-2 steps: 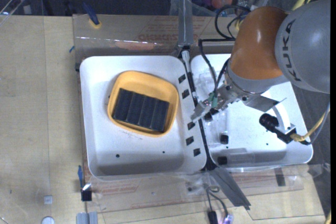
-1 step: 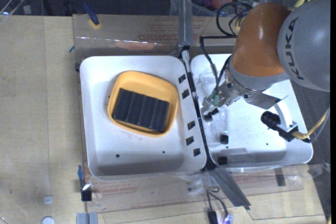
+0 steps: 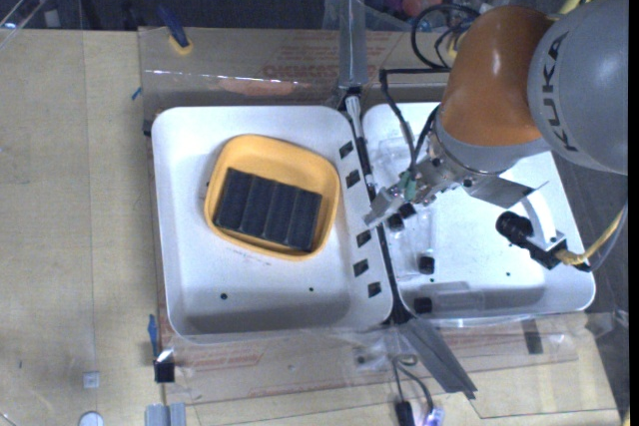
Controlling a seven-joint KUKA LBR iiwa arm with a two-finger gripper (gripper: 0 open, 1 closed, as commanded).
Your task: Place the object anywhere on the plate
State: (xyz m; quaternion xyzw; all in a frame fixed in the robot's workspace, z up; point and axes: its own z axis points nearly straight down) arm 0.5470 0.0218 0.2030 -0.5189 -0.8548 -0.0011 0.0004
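Dark ribbed rectangular block (image 3: 271,209) lies on yellow square plate (image 3: 223,177) in left white bin (image 3: 185,289); gripper (image 3: 401,196) over right white bin (image 3: 539,289) near divider, jaws' state cannot tell

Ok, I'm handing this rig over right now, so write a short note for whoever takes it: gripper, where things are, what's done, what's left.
Gripper: low over the left side of the right bin, near the divider; whether it is open or shut cannot be told.
Yellow plate: in the left bin, with a black ribbed block already lying on it.
Done: judging by that block, the placing looks complete.
Left: check what the gripper carries, if anything, then retract the arm.
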